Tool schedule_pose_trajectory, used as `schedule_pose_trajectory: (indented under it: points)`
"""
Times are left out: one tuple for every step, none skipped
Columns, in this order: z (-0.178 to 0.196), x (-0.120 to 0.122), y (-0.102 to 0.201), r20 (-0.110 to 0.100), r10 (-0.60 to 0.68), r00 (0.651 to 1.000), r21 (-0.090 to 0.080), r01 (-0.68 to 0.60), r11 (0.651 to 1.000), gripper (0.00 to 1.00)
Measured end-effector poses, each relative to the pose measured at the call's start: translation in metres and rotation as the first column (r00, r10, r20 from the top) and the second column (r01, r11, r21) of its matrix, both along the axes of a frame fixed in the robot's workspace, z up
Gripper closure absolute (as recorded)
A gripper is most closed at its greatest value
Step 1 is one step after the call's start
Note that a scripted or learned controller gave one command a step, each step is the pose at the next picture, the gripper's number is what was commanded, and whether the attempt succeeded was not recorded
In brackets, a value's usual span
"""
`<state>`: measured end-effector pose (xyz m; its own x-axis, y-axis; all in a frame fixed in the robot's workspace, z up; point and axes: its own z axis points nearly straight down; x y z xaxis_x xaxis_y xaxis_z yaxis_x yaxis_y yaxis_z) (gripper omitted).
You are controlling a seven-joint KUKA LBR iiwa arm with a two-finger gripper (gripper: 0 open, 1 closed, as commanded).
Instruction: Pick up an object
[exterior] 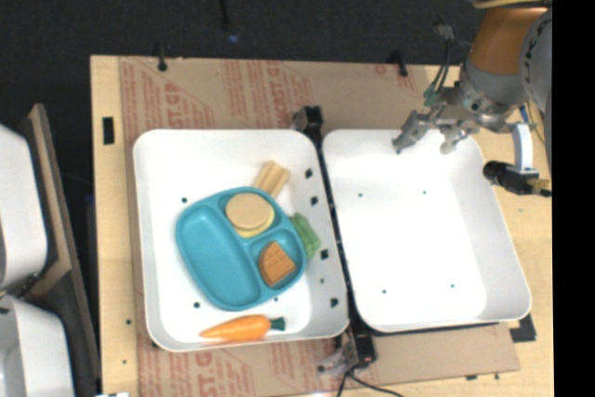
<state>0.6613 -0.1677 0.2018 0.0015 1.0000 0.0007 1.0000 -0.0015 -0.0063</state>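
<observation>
Carrot [244,327] far from pincer [429,140].

Red print ran across the cardboard sheet [232,74] under the bins, top centre of frame & again down the left strip, but was too faint & small to read; looked like repeated lettering, no word could be made out. No legible labels, brands, nos. or signs on the bins, toy food, blue tray or arm.
</observation>
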Motion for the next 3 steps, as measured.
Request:
schedule_pose_trajectory:
  points:
    - [0.004,0.002,0.0,0.007,0.001,1.0,-0.001,-0.001,1.0,0.0]
    - [-0.052,-0.001,0.009,0.002,0.001,1.0,0.0,-0.001,1.0,0.0]
    - [-0.103,-0.002,0.009,0.003,0.001,1.0,-0.001,-0.001,1.0,0.0]
